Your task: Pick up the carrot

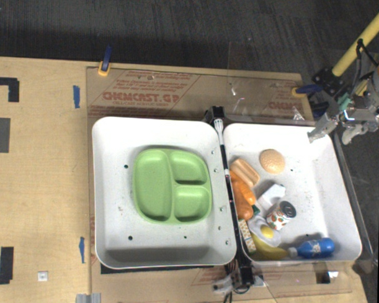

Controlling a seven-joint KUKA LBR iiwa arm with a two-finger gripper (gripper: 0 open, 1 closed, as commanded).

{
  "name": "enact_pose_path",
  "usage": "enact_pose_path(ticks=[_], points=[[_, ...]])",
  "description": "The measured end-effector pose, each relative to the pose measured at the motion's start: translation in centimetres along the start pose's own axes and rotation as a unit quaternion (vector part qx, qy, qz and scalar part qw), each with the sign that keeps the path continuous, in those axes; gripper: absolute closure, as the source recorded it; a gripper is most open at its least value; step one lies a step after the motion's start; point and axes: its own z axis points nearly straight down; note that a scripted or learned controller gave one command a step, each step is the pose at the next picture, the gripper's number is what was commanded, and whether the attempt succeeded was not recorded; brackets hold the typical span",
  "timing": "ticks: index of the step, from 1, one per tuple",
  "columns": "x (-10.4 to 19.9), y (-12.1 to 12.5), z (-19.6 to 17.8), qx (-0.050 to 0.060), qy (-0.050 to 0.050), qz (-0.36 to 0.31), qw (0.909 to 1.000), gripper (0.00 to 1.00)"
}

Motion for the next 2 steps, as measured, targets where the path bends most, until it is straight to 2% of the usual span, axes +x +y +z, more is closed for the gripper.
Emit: enact_pose_path(ticks=[1,2], points=[[6.3,-2.5,9.1,0.004,0.002,0.059,0.9983,0.0],[8.6,-2.0,17.2,-0.004,0.0,-0.021,0.9998,0.0]])
